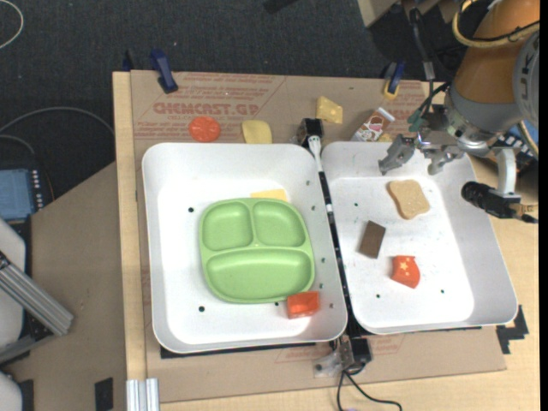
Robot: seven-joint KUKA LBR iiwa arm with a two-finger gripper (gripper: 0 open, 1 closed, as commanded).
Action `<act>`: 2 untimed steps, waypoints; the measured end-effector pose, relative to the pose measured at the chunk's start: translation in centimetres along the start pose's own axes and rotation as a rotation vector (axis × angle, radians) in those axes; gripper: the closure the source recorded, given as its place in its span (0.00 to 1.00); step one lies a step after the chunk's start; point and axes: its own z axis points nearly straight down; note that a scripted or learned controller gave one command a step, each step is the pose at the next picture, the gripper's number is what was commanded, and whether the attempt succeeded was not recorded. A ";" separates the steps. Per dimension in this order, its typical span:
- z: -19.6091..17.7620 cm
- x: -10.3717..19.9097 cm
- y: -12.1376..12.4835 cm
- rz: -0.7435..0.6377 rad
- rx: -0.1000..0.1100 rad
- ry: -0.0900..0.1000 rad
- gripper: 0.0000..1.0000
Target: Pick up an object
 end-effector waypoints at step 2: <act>11.5 -4.8 -1.2 -0.002 -0.003 -0.002 0.00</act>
